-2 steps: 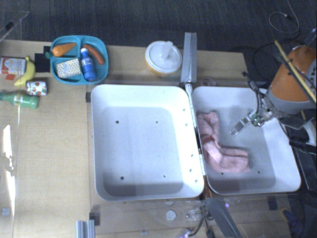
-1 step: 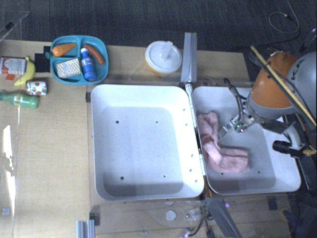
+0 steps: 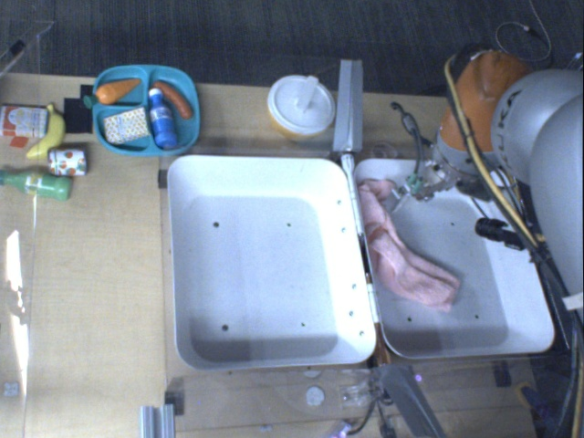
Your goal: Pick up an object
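Inside the right bin (image 3: 520, 331), a limp, crumpled pink cloth (image 3: 401, 254) lies beside the metal hand (image 3: 418, 186), whose opening I cannot tell.

Dark grey carpeted floor (image 3: 228, 12) runs across the top, and below it sits the pale wooden bench (image 3: 91, 290), evenly lit, with a clear glossy panel (image 3: 16, 272) catching glare at the left edge.

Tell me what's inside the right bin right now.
The right bin holds one pink cloth, lying along its left side. The gripper sits by the cloth's upper end. Whatever lies under the cloth is covered.
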### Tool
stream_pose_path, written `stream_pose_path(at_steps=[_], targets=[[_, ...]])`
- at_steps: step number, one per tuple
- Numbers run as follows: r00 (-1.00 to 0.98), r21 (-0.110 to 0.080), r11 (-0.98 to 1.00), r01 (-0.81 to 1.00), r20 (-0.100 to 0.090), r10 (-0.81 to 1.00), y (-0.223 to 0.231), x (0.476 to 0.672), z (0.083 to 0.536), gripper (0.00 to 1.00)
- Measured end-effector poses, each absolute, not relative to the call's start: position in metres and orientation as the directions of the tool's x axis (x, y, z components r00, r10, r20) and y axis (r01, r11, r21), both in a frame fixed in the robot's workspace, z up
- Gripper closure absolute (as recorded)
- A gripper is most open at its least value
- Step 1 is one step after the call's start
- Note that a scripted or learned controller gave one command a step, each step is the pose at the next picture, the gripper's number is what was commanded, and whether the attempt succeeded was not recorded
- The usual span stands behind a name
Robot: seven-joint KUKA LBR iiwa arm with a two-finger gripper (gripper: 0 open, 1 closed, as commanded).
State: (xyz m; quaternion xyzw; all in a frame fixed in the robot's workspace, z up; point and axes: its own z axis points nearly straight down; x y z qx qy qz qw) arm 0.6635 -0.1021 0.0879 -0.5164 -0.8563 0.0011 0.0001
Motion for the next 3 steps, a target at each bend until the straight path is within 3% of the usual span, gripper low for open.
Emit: stream_pose_path(at_steps=[1,2,3], targets=[[-0.431,0.004,0.431,0.902,-0.003,0.902,-0.133,0.587,0.112,0.00],[-0.480,0.007,0.480,0.877,-0.004,0.877,-0.094,0.640,0.233,0.00],[-0.334,0.007,0.334,0.943,-0.004,0.943,-0.105,0.649,0.245,0.00]])
